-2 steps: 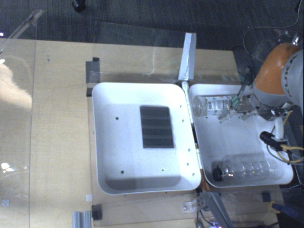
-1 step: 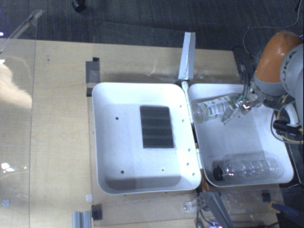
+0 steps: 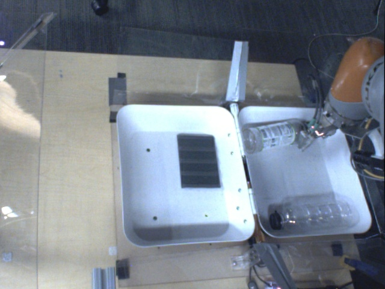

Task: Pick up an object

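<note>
Right, nearest first: at the lower right of the frame a clear plastic bottle point(image 3: 313, 214) with a dark cap lies on its side along the bottom wall of the right bin point(image 3: 337, 179). Smooth, round and see-through, so it would roll easily.

Left bin point(image 3: 138, 179) fills frame centre: shallow, white, rounded corners, with a flat dark ribbed pad point(image 3: 198, 161) lying in its middle.

Farther up, a second bottle point(image 3: 271, 136), clear and crinkly with a pale label, lies sideways at the top of the right bin, its wide end at the wall between the bins. The gripper point(image 3: 311, 131) sits at that bottle's right end, touching or just beside it. Can't tell if the fingers are apart or together; too blurred and small, so no grasp can be called.

Risks, as a guess: thin slick plastic may squirt out of a pinch or crush; a grip at the very end could let the bottle swing or drop; a nudge could simply roll it along the wall.
</note>
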You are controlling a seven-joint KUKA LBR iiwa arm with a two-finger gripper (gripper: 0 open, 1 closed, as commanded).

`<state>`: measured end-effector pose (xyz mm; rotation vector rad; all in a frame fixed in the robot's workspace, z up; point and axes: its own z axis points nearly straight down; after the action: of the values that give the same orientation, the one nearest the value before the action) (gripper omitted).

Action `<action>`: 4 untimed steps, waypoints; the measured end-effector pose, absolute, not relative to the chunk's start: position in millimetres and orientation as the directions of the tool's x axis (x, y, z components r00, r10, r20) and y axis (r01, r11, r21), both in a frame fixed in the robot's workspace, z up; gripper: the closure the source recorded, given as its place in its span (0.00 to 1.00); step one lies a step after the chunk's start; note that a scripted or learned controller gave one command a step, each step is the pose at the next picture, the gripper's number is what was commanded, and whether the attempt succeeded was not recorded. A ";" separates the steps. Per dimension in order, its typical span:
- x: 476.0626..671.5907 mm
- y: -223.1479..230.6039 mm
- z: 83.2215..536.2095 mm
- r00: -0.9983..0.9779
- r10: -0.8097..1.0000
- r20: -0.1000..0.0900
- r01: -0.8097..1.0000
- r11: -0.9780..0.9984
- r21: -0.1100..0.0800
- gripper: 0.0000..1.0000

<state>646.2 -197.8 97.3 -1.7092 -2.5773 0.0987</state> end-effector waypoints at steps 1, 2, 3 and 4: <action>647.7 -192.3 96.7 -0.394 0.919 0.009 0.916 0.393 -0.075 0.00; 645.3 -179.0 88.7 -0.372 0.928 0.014 0.925 0.372 -0.079 0.00; 649.0 -182.7 90.5 -0.155 0.987 0.031 0.984 0.158 -0.079 0.00; 652.4 -199.4 82.2 -0.193 0.980 0.053 0.977 0.197 -0.087 0.00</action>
<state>652.4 -199.4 82.2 -1.9310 -2.3543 0.0510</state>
